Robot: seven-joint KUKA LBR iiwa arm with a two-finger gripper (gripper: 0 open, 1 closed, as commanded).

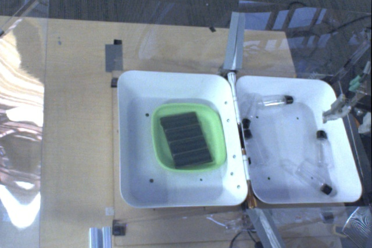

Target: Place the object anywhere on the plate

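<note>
A lime green plate (216,139) sits in the middle of the left bin (133,125). On it lies a dark grey ribbed rectangular block (186,140), slightly angled, well within the rim. Part of my gripper (340,106) shows at the right bin's right rim, far from the plate, with nothing seen in it. The rest of the arm is cut off by the picture's right edge.
The right bin (290,197) holds three clear tubes with black caps: one at the back (272,101), one at the right (321,151), one at the front right (311,176). Two small black pieces (246,128) lie by the divider. Bare wooden bench (70,125) lies to the left.
</note>
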